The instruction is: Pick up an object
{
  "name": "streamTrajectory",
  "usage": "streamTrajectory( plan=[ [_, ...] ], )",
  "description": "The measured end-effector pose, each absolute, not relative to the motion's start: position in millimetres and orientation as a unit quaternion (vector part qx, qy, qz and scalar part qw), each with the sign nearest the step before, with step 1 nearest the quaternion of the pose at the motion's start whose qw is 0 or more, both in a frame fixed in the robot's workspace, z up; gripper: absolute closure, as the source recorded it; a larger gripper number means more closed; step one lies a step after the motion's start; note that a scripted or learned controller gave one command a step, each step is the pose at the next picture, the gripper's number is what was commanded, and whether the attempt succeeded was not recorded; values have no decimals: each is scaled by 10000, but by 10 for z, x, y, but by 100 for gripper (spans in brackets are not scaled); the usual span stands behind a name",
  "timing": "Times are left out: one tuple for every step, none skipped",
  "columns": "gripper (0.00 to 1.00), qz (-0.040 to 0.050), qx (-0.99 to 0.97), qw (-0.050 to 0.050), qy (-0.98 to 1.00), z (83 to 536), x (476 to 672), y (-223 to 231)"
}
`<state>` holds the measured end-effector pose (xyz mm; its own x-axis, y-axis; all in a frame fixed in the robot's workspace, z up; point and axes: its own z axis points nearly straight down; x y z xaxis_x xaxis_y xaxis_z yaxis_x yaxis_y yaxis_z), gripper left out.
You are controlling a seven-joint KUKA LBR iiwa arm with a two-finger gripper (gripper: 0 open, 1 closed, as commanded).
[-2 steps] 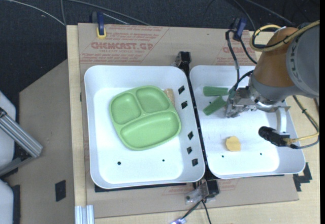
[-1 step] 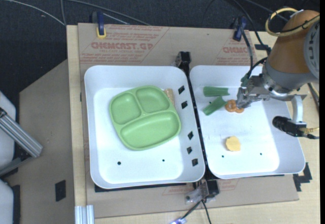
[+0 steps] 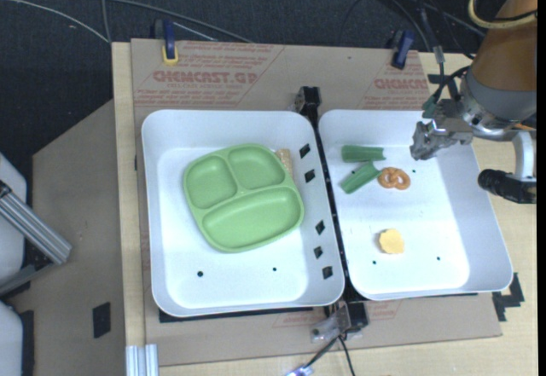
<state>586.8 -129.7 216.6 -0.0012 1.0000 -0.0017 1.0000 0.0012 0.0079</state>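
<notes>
Pincer: the pincer (image 3: 424, 147) hangs over the far right part of the right bin (image 3: 478, 221), below the grey wrist and orange band; whether it is apart or together cannot be told, and nothing is seen held in it
Nearest object: the pretzel (image 3: 394, 179), a small brown twist, lies on the bin floor just beside the pincer, toward the near side and a little to the view's left
Green pieces: two green pieces (image 3: 362, 165) lie left of the pincer, one along the far side running left to right, the other slanting down toward the middle divider; their inner ends nearly meet
Yellow piece: a small round yellow piece (image 3: 391, 240) sits apart, nearer the front of the bin, with bare floor all round
Left bin: the left bin (image 3: 171, 195) carries a green divided plate (image 3: 244, 196), well apart from the arm
Key relation: judged the likeliest target, the pretzel calls for a short shift toward the near left, then a descent
Room: open floor on the pretzel's right and front; the slanted green piece is close on its left, a risk of a nudge
Edges: the bin's far wall stands near the pincer; the table (image 3: 213, 67) edge lies beyond
</notes>
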Motion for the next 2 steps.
streamTrajectory(
  plan=[
    [100,9,7068,10,7074,2308,5875,-1296],
    [100,2,7051,-22,7091,2198,5897,-771]
  ],
)
